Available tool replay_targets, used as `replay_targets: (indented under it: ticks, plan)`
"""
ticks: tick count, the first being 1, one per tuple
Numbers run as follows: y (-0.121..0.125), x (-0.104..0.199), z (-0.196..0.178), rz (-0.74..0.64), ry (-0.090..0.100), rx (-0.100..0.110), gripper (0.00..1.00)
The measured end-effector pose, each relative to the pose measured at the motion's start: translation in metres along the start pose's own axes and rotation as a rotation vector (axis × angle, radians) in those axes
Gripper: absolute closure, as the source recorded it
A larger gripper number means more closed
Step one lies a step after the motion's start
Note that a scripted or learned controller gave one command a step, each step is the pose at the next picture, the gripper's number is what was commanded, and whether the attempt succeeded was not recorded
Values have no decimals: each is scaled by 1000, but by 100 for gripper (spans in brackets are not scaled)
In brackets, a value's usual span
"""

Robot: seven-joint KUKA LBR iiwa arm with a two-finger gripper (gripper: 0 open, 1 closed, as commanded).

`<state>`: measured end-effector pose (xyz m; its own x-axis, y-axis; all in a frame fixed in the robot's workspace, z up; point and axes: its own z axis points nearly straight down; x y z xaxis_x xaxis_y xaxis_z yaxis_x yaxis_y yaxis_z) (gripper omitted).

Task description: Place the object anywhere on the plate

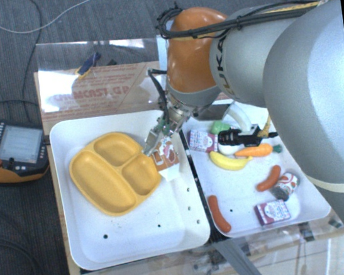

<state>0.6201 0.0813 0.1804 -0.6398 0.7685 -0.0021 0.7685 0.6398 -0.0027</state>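
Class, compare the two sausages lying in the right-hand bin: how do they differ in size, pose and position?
The long red-orange sausage is longer than the short red-orange sausage. The long one lies by the right bin's left wall, running almost along it; the short one lies nearer the middle, slanting up to the right. The short one sits close to a small round can; the long one lies apart. Both are smooth and reddish.

Even, fairly bright overhead light, soft focus throughout.
The white bins (pixel 135 234) left of and below the gripper (pixel 158 132) were close to blown out, with only faint shadows under the yellow plate (pixel 110 174). The arm (pixel 304 83), right of the gripper, loomed large and slightly blurred (close to the lens). A clear sheet (pixel 99 68) above the gripper caught pale glare.
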Motion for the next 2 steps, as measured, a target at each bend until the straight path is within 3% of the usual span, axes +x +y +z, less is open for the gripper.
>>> replay_targets:
  ticks: [1,2]
  plan:
    - [40,21,2,-77,-1,0,100]
    - [40,21,2,-77,-2,-1,0]
